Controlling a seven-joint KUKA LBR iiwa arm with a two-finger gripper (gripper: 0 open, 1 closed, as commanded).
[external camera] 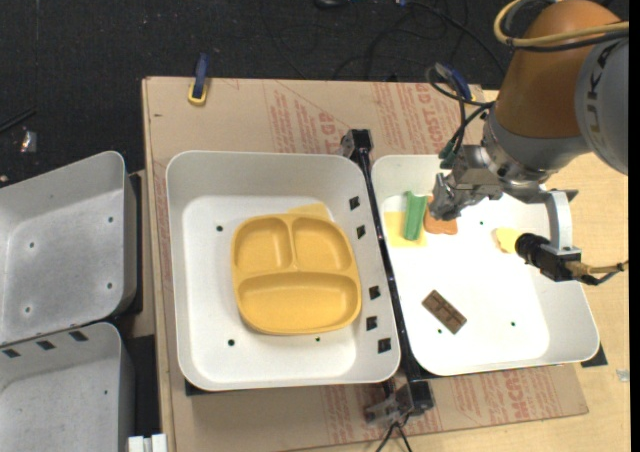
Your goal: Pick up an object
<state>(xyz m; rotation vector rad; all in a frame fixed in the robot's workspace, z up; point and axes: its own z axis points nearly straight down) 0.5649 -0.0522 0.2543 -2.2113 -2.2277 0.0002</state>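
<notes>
The gripper (447,202) covers most of an orange piece (443,226) near the far edge of the right bin (560,345), and its fingertips are too dark and small to tell apart. The arm (560,70) runs off the right edge. A yellow object (505,239) by the bin's right edge lies partly under a black fitting (545,258), its shape unclear.

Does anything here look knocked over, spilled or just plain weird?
Nothing looks spilled or broken. The yellow divided tray sits slightly turned in the left bin. In the right bin, a green block, an orange piece, a yellow piece and a brown bar lie loosely scattered, with the claw low over the orange piece.
</notes>
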